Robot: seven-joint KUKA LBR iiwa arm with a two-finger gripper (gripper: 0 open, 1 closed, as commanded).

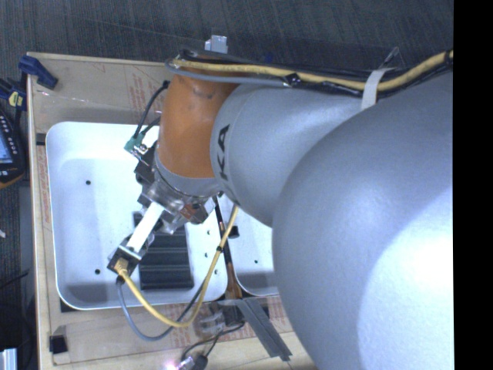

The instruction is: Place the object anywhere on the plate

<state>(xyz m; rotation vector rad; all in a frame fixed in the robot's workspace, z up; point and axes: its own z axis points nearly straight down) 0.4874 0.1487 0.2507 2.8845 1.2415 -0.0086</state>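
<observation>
My gripper (166,262) shows as a dark ribbed body, seen from above, low over the near right part of the left white bin (77,206). It hides whatever lies directly beneath it. The orange band and the grey wrist (192,141) stand over the bin's right half. The bare white floor of this bin stretches to the left of the gripper.
The bulky grey arm (347,222) covers the right side of the view and nearly all of the right bin, of which a near-left corner (254,280) shows. A wooden bench edge (92,79) frames the bins. Cables and a metal bracket (231,322) lie at the front.
</observation>
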